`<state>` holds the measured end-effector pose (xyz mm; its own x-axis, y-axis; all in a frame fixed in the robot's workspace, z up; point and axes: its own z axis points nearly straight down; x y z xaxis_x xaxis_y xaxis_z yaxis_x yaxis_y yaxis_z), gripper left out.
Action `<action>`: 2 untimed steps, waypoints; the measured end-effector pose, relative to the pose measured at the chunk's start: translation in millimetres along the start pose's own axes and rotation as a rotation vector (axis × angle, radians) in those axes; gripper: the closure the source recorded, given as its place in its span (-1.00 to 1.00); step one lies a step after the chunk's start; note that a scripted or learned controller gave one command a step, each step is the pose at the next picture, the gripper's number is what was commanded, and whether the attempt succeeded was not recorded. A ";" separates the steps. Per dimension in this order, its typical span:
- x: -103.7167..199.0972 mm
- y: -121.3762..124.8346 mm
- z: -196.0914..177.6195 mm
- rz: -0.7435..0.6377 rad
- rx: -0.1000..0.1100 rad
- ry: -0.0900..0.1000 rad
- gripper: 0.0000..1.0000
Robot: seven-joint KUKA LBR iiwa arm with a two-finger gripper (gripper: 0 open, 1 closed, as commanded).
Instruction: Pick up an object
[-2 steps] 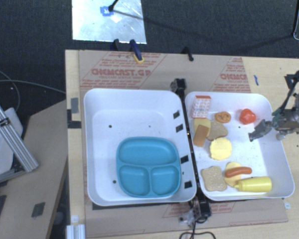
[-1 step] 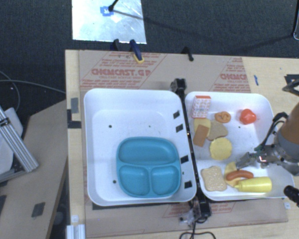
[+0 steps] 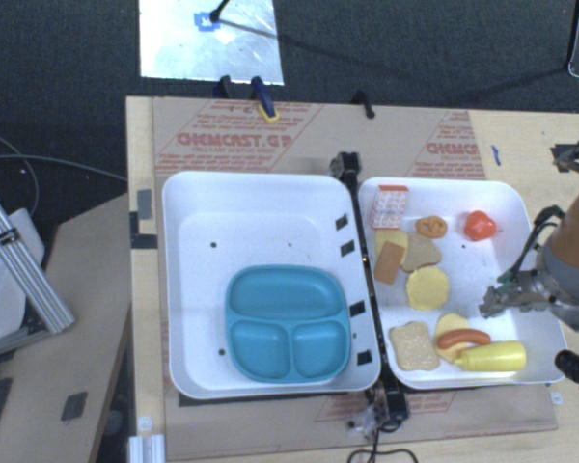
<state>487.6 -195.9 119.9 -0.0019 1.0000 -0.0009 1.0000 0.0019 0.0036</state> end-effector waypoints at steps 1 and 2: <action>27.6 59.0 37.1 -0.007 -0.001 0.000 1.00; 72.9 6.3 35.7 -0.001 0.006 0.003 1.00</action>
<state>494.0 -123.0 84.2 -0.0031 1.0000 0.0024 1.0000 0.0031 -0.0021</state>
